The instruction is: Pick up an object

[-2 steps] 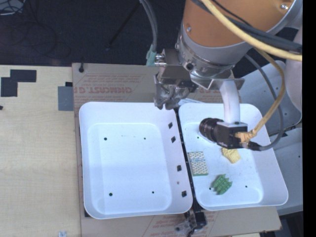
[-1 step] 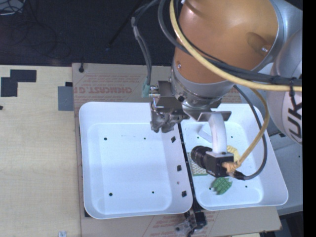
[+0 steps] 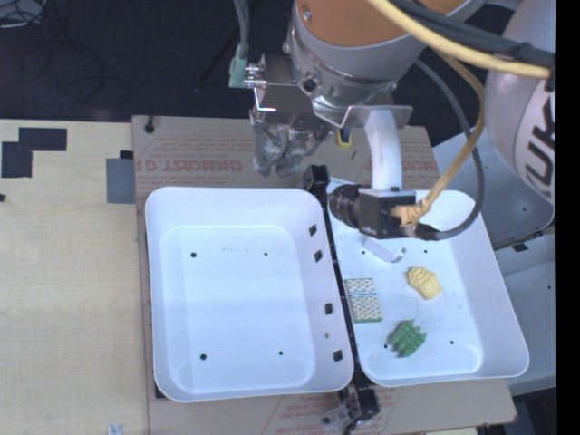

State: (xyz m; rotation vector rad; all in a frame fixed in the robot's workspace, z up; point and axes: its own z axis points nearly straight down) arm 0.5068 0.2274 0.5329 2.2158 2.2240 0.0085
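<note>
Two white bins (image 3: 172, 208) sit below my gripper (image 3: 283, 152), grip state unclear, yellow piece (image 3: 423, 282), green toy (image 3: 406, 338) and card (image 3: 363, 299) unpicked.

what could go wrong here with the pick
The gripper hangs beyond the far rim of the left bin, while the yellow piece, green piece and patterned card lie in the right bin. A descent here would probably catch nothing. The card lies flat and may slip.
</note>
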